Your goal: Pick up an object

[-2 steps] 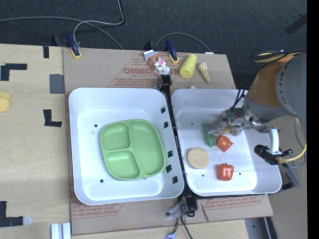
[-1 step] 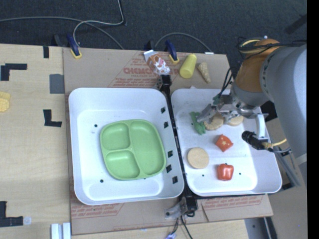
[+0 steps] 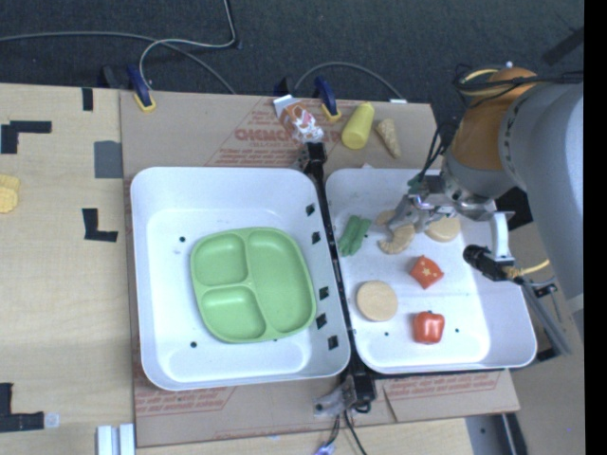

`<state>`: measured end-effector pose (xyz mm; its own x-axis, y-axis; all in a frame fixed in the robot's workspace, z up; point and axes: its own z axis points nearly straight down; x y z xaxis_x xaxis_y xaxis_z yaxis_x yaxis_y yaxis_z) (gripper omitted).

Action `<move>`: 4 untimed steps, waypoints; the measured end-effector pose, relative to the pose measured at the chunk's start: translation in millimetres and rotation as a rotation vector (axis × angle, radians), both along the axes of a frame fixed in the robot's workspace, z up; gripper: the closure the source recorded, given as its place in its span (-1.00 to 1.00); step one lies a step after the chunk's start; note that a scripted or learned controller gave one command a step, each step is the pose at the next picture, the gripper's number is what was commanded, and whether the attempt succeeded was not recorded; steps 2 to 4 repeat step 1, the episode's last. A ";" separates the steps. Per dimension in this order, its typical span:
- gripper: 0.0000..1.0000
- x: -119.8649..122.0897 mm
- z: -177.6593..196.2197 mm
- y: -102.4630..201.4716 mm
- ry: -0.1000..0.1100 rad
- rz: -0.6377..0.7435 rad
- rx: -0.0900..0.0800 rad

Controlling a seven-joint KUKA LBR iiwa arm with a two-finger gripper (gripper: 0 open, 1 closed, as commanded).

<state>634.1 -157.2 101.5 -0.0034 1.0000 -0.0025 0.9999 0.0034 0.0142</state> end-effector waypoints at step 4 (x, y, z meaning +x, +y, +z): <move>1.00 -45.4 83.0 76.3 0.014 -0.001 0.003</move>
